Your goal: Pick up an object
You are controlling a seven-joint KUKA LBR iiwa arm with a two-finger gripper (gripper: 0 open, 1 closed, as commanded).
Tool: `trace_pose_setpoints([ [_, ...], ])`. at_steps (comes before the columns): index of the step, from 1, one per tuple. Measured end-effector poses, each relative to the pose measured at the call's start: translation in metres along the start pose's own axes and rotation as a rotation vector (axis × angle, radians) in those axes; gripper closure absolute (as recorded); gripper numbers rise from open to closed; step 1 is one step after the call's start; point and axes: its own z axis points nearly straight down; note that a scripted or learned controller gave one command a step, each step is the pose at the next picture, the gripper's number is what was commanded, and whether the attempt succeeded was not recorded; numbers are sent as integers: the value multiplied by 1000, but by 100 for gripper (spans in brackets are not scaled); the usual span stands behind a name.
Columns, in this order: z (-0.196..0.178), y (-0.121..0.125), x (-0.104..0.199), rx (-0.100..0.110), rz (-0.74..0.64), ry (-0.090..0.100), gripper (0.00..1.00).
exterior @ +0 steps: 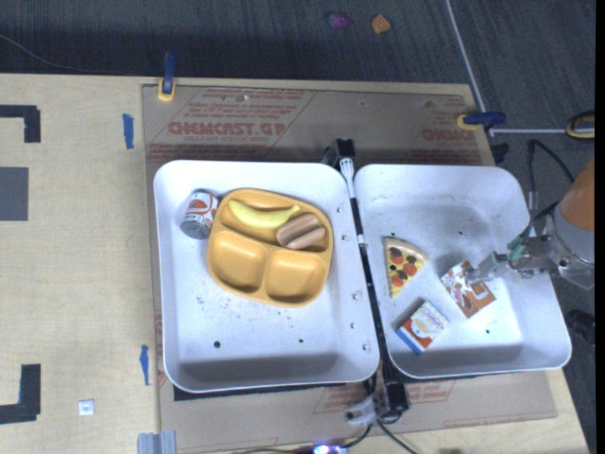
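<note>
From my seat, starting at the left, the left bin (180,339) holds a small can (198,214) lying on its side against a yellow divided tray (267,261), which carries a banana (257,216) and a sausage (301,232) in its top compartment. The tray looks like stiff moulded plastic, wide and smooth, so I judge it a poor fit for a two-finger pinch except at its rim. The can should be light and rigid, but it may roll away. Crossing into the right bin (544,343), I see a flat pizza slice (404,265) near the left wall, a small card or box (422,324) below it, and a crumpled packet (469,288) to the right of both. The packet is the likeliest target, since the end effector (493,262) hovers just at its upper right edge. I judge the packet light, thin and soft, likely to slide or fold on the slick bin floor, and I would take it across a raised crease, not a flat face. The pizza slice and box lie low, so pinching an edge looks hard. I cannot tell whether the end effector is released or clenched, and nothing I see shows the packet gripped.
</note>
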Motion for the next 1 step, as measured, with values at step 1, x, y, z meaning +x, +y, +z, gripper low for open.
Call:
trace_pose_setpoints([
  [1, 2, -9, 11, -15, 8, -15, 0],
])
